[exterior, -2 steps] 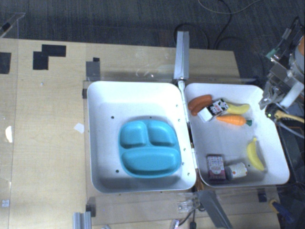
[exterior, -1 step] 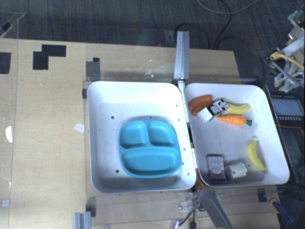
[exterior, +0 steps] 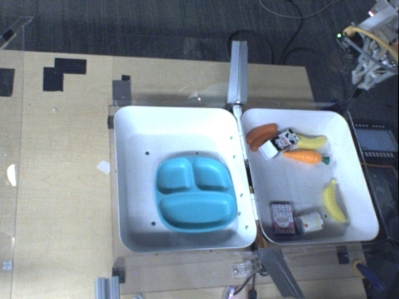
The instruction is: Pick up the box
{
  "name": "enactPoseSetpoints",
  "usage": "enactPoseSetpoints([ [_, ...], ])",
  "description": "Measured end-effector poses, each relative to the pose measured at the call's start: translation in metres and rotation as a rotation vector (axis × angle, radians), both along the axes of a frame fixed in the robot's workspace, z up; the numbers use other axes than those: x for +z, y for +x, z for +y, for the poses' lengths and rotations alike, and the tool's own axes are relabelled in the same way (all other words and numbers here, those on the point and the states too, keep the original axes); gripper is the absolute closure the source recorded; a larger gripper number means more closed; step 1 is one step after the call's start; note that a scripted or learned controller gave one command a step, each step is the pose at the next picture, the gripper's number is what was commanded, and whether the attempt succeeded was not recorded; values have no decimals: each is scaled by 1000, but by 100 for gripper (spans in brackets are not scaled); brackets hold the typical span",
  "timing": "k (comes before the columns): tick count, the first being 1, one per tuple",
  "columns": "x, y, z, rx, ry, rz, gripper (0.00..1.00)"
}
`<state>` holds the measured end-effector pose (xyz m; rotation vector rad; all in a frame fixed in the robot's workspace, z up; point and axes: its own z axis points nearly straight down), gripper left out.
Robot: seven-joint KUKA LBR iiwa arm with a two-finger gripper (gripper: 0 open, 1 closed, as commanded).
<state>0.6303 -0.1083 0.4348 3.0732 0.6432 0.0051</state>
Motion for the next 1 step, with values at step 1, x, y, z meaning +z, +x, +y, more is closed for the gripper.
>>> enactPoseSetpoints([
  [1,0,21,-20,154,0,0,100],
])
